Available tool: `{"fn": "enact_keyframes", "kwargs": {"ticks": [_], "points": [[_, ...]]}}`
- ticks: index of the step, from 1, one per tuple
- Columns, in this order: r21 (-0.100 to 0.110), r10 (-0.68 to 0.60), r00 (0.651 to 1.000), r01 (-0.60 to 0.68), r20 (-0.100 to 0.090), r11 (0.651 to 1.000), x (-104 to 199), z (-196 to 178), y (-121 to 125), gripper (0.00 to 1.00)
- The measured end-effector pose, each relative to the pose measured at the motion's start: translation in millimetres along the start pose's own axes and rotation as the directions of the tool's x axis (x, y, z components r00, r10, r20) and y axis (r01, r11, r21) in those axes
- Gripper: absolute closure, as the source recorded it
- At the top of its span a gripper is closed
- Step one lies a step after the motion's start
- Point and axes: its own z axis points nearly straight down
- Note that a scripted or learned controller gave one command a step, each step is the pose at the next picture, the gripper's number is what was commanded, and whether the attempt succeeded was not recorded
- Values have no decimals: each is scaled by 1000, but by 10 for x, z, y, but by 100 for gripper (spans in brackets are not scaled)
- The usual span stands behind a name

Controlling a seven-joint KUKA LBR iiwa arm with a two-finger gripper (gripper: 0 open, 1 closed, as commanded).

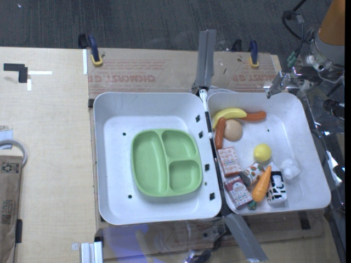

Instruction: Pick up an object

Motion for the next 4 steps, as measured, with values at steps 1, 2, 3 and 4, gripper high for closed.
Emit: {"fn": "enact_keyframes", "kwargs": {"ticks": [1, 2, 3, 4], "points": [[1, 78, 997, -78, -1, 997, 354, 957, -665, 0], [0, 128, 992, -128, -2, 992, 89, 1654, -1133, 0], [4, 131, 991, -131, -2, 991, 80, 1591, -1130, 100], [-1, 27, 1000, -27, 2, 1000, 803, -197, -860, 100]]}}
